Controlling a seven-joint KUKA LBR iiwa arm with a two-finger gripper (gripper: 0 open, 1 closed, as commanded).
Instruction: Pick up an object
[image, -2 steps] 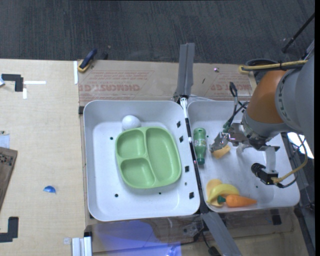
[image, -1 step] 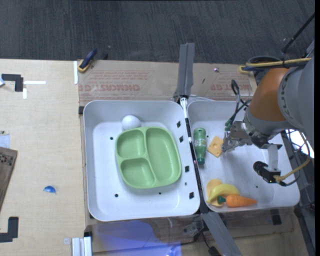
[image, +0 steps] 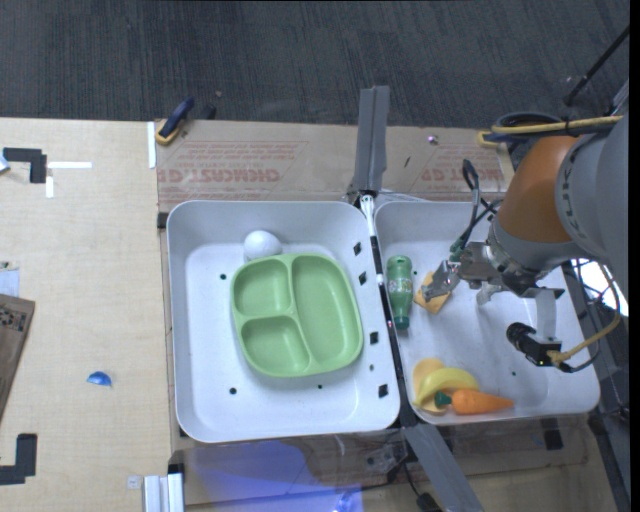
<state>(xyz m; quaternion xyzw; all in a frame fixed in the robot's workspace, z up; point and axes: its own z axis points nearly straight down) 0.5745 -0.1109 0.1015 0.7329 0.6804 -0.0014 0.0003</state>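
Note:
In the right bin (image: 560, 400), a green bottle (image: 399, 288) lies along the left wall. A yellow banana (image: 442, 381) and an orange carrot (image: 478, 403) rest at the front left corner. My gripper (image: 442, 285) hangs low over the bin's left middle, just right of the bottle. A small yellow-brown object (image: 432, 299) sits at its tip; whether it is gripped is unclear. The grey arm with its orange band (image: 535, 190) reaches in from the right.
The left bin (image: 200, 400) holds a green divided plate (image: 296, 313) and a small white ball (image: 262, 243) behind it. A grey divider post (image: 371, 140) stands between the bins at the back. Cables (image: 560, 350) hang over the right bin's right side.

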